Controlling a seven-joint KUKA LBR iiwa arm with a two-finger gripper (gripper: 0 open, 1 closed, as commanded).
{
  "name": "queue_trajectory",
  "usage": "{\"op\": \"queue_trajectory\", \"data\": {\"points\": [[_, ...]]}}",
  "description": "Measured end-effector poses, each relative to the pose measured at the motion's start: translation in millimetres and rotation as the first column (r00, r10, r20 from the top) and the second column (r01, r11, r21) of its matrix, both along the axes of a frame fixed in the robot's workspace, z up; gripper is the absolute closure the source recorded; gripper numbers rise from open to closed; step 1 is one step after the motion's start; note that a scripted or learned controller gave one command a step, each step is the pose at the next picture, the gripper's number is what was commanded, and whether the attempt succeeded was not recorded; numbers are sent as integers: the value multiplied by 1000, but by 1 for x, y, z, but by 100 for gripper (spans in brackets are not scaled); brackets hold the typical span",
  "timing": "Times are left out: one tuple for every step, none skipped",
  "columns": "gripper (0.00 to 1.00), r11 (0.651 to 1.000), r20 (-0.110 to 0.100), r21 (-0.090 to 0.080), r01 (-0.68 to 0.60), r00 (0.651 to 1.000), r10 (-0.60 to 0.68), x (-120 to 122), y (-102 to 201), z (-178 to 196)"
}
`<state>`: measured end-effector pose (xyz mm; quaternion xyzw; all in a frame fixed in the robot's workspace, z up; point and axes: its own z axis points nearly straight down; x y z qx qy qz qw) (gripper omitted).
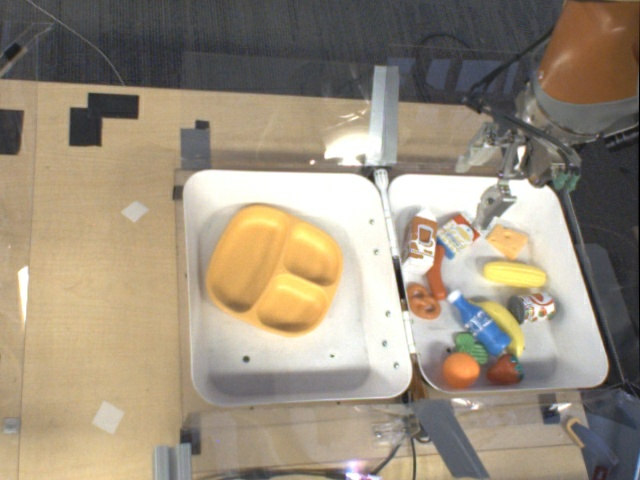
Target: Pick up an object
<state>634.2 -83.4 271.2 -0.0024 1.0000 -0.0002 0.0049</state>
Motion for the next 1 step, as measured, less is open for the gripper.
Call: {"op": "queue_trajectory", "data": {"points": [[0, 993, 4, 0, -116, 993, 116, 36, 49, 47]]}}
